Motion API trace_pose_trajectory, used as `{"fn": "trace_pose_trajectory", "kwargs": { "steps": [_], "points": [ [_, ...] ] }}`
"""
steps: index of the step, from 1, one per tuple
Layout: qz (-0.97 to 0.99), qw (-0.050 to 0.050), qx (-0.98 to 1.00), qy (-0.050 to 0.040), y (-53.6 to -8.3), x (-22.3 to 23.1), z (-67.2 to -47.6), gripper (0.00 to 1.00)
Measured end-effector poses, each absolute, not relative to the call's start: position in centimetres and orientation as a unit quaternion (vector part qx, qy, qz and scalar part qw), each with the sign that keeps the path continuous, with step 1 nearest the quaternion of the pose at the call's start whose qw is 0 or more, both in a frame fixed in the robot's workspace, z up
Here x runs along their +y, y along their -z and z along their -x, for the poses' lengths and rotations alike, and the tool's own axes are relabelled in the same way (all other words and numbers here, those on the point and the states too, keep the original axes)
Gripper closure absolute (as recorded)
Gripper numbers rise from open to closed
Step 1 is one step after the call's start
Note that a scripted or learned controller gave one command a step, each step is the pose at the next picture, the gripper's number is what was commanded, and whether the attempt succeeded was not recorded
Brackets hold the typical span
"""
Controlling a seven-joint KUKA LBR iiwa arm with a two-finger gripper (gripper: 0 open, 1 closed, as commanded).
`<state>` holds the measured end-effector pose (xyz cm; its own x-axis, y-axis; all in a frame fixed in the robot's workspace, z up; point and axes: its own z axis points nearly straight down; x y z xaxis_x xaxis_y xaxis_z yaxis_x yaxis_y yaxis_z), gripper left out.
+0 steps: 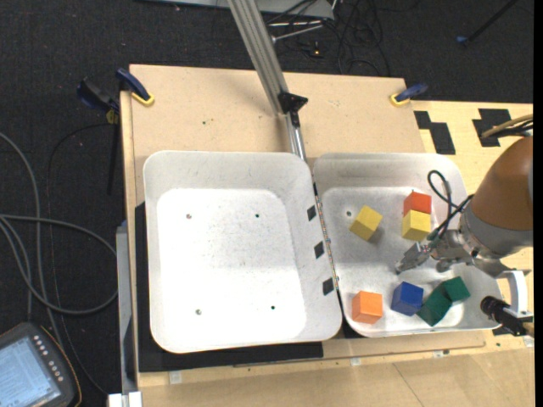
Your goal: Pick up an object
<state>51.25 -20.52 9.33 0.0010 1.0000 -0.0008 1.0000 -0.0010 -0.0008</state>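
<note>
In the right bin (339,195) lie several blocks. A yellow block (366,222) sits near the bin's middle. A red-orange block (417,202) touches a second yellow block (416,224) just below it. Along the front wall are an orange block (366,306), a blue block (408,298) and a green block (445,300). My gripper (413,259) hangs low over the bin floor, between the second yellow block and the blue block, pointing left. It touches no block that I can see.
The left bin (161,227) stands beside the right one, their rims meeting at the centre. A metal pole (263,49) slants in from the top. The arm's orange band (509,195) covers the right bin's right edge.
</note>
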Motion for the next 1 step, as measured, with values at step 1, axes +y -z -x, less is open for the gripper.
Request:
{"fn": "trace_pose_trajectory", "kwargs": {
  "steps": [1],
  "points": [
    [0.707, -0.001, -0.707, 0.0007, -10.57, -20.53, -51.36, 1.0]
  ]
}}
